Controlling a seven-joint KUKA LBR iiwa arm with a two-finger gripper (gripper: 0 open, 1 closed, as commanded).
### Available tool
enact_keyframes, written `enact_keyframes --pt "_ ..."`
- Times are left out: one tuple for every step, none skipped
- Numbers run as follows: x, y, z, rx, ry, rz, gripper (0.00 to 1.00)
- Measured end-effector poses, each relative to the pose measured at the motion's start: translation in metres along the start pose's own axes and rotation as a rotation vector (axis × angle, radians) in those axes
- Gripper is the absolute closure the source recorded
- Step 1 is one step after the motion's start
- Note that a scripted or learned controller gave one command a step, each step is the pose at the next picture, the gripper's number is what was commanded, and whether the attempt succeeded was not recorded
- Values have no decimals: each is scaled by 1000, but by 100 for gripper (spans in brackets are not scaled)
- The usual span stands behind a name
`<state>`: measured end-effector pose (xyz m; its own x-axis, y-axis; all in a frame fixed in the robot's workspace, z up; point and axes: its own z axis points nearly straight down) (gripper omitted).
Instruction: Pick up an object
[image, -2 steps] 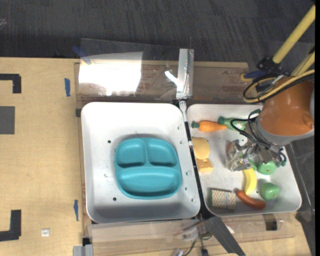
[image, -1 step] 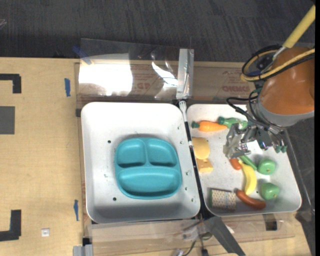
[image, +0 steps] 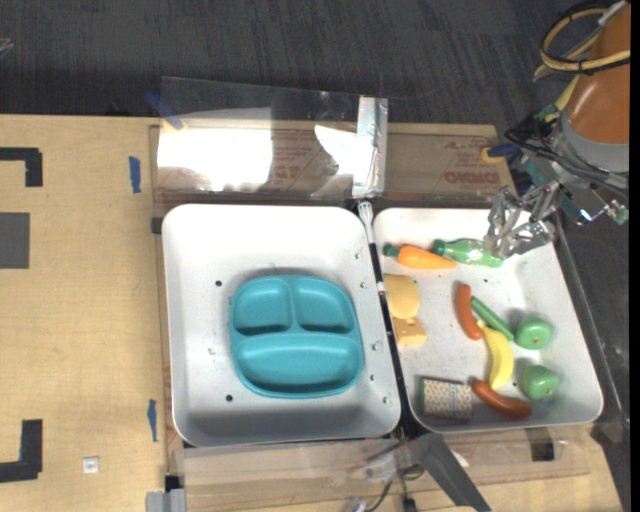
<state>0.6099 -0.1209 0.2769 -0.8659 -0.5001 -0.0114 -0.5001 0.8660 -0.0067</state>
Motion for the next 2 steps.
enact_keyframes --pt "-58 49 12 -4 3 280 100" --pt "-94 76 37 -5 5 310 100"
